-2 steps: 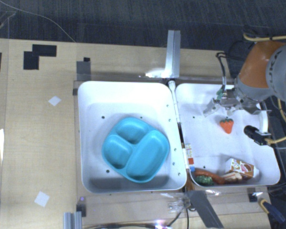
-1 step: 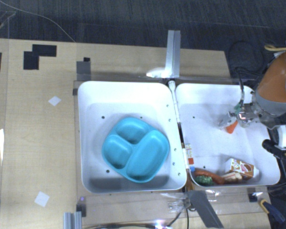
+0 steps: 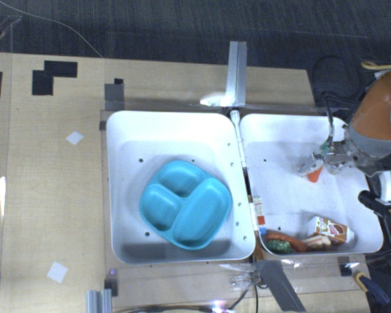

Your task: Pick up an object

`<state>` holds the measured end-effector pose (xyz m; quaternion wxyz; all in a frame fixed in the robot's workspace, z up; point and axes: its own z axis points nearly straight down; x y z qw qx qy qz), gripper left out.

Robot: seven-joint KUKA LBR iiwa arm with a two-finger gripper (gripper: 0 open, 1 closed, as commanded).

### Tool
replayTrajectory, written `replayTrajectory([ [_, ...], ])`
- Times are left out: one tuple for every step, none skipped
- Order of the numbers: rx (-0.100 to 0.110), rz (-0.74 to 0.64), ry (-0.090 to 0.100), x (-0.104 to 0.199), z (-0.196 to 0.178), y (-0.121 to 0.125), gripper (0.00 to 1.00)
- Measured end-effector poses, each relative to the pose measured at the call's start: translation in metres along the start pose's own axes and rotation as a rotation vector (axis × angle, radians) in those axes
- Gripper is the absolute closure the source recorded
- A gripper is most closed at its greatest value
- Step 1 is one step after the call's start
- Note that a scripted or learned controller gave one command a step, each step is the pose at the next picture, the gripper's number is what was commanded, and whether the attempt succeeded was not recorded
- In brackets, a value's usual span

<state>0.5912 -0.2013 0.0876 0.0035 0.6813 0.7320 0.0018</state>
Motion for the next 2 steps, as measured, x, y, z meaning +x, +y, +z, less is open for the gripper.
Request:
replayTrajectory([
  [-0.008,-0.003,-0.002,0.001,-0.013,0.003,1.0],
  [0.002,0.257,0.001,0.057,-0.108,0.039,1.0],
])
